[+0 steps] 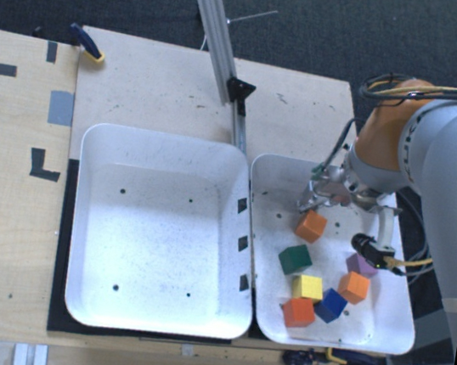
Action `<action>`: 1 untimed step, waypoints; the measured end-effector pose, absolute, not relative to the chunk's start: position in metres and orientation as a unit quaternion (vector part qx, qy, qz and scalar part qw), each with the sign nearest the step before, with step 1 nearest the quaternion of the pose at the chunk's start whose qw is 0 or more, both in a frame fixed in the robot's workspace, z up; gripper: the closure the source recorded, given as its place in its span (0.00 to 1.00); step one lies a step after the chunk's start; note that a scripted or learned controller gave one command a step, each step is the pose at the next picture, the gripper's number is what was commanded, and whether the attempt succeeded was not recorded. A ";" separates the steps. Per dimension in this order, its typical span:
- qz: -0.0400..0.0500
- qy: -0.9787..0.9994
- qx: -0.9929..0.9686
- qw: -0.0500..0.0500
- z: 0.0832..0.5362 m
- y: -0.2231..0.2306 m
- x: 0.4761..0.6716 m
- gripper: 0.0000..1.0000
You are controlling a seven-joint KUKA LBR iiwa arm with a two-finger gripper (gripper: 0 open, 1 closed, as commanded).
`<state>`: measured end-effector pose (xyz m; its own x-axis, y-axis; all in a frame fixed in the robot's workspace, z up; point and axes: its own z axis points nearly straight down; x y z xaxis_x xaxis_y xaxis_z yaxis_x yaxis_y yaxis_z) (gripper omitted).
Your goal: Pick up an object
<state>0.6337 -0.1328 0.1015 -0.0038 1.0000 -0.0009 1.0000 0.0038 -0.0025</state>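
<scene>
The right bin (385,331) holds several small blocks. An orange block (311,226) lies near the bin's middle, with a green block (295,258) just below it. Toward the front sit a yellow block (309,286), a blue block (330,306) and a red block (298,312) close together. A second orange block (354,287) and a purple block (361,264) lie at the right. My gripper (315,197) hangs low over the bin's back part, directly above the first orange block and very close to it. Whether it touches that block is unclear.
The left bin (88,198) stands beside the right one, sharing a wall line with black clips (242,242). A slanted metal rail (221,39) crosses the bench behind the bins. Black and yellow cables (380,255) hang off the wrist over the right bin.
</scene>
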 end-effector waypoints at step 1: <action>-0.001 -0.708 -0.707 -0.001 0.144 -0.131 0.632 1.00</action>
